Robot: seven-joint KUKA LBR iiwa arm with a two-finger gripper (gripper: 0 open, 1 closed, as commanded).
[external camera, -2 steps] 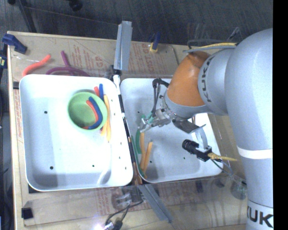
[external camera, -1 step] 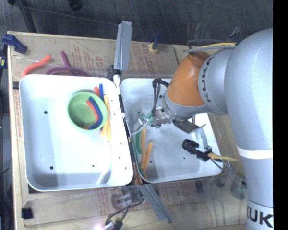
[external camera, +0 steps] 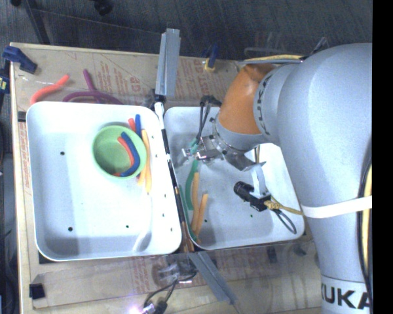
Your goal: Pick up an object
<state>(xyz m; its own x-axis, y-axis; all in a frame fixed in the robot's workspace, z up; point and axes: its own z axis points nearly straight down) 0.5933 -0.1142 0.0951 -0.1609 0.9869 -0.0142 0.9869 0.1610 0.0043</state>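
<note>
Camera view is showing the gripper (external camera: 195, 150) hovering low in the right bin (external camera: 275, 237), its grip state untellable; sticks (external camera: 198, 205) are lying just below it, unlifted, so picking remains.

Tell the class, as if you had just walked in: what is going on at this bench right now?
A grey KUKA arm with an orange band reaches in from the right, its gripper low over the right bin, near that bin's left wall. Thin green and orange stick-like pieces lie just below the gripper; nothing is visibly held. In the left bin sits a green bowl with red, blue and orange pieces around its right edge. The pick has not visibly happened yet.
</note>
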